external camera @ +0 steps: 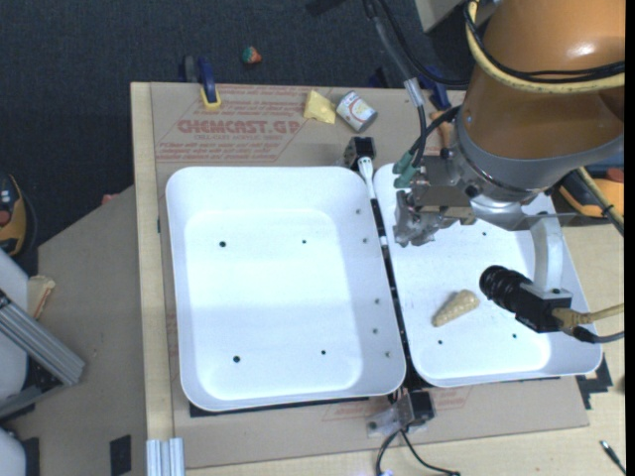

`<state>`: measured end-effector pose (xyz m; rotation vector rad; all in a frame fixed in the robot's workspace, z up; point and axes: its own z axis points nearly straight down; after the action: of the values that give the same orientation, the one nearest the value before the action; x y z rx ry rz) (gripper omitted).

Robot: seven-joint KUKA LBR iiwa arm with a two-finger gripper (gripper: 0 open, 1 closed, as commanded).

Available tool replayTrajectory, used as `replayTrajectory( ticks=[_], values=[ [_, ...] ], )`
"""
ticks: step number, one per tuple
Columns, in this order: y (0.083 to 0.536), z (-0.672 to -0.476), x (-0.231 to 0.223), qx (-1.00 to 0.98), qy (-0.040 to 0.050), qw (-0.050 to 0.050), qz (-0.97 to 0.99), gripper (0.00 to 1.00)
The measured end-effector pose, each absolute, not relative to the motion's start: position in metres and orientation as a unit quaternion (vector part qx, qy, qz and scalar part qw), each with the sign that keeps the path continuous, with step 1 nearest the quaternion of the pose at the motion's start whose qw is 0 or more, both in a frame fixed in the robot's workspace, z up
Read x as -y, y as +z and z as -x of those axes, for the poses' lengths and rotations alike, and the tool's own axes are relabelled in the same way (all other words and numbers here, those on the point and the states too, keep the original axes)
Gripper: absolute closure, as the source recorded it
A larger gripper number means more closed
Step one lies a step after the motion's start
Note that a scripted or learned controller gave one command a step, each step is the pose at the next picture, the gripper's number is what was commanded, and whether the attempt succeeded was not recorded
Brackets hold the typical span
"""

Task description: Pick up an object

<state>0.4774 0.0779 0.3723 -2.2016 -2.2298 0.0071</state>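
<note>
Left bin (263, 286): plain white, small black dots
Right bin (466, 357): white
Cone-shaped piece (455, 308): pale tan
Worktop (238, 127): light brown, red lettering
Floor (99, 28): dark blue

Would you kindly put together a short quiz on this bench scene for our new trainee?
1. True or false: the tan cone lies in the right bin.
2. In the picture, where does the tan cone lie from the gripper? A: up and to the left. B: down and to the right. C: level with it, to the left.
3. How many loose things lie in the right bin?

Key: 1 true; 2 B; 3 one.
</note>
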Motion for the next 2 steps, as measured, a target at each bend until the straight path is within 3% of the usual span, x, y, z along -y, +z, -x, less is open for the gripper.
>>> replayTrajectory(
  ticks=[1,2],
  values=[
    [0.300,-0.478,-0.125,0.709,0.0036,0.003,0.705,1.00],
    [0.340,-0.552,-0.141,0.708,-0.0036,-0.003,0.706,1.00]
  ],
)
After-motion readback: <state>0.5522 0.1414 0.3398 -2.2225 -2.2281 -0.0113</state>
